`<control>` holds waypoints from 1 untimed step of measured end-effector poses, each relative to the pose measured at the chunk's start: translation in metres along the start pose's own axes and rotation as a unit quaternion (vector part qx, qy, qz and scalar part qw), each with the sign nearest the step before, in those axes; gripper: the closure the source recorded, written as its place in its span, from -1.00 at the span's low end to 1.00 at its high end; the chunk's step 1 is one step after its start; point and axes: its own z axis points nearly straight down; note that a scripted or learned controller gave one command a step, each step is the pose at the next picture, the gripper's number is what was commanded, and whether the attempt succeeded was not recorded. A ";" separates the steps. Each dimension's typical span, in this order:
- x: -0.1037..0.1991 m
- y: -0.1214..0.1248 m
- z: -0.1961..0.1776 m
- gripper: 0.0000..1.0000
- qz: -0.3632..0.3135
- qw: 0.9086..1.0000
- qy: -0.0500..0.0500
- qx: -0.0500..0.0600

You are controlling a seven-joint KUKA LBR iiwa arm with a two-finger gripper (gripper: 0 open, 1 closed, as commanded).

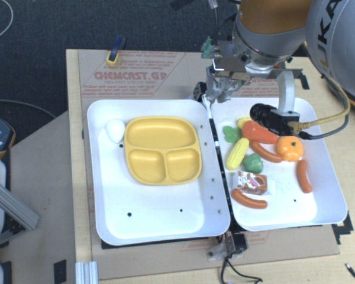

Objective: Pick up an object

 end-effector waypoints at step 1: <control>0.024 -0.043 -0.097 1.00 -0.002 1.000 0.003 -0.005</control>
